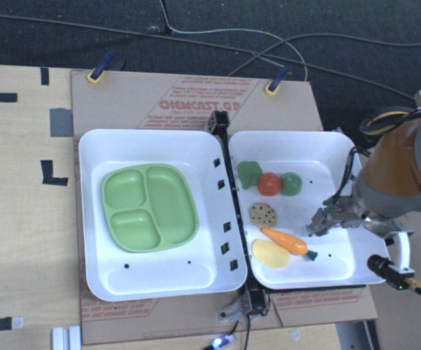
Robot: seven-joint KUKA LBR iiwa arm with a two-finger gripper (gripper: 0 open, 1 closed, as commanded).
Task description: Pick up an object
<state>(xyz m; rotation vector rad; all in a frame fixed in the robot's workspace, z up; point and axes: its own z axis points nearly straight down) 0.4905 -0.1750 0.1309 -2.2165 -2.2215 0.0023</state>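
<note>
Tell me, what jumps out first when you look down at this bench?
A pale green divided plate fills the left bin. In the right bin lies bright toy food: a red tomato, an orange carrot, a yellow piece. The grey-and-orange arm's pincer hangs just right of them.

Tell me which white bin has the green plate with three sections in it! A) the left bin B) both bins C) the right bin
A: the green three-section plate lies in the left white bin, while the right white bin holds the small toy foods.
</note>
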